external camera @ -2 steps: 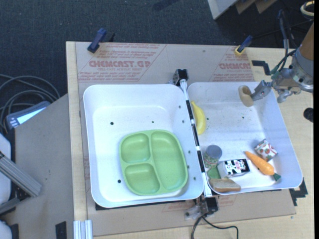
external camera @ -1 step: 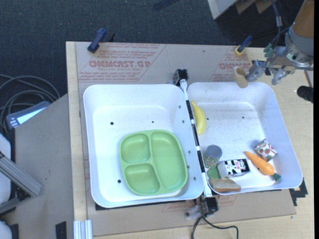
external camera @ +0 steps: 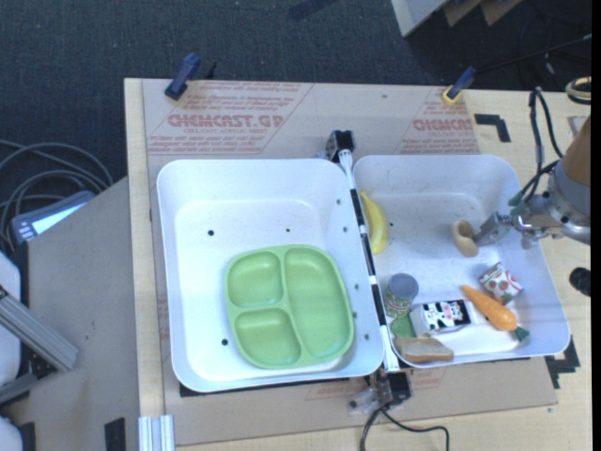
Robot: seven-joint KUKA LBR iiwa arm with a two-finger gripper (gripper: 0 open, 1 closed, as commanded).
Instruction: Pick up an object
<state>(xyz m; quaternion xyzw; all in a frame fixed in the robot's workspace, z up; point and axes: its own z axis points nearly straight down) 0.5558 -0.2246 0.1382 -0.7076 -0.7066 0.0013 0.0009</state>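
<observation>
The right bin (external camera: 441,181) holds the clutter; the gripper (external camera: 490,230) hangs over its right side, its jaws too blurred to tell apart or together, with a small tan cup (external camera: 464,237) just left of them

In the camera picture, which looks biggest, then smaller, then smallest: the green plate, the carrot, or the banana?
1. The green plate, by far the biggest.
2 and 3. The carrot and the banana look about the same length, and the bin wall hides part of the banana, so I won't rank those two.
</observation>
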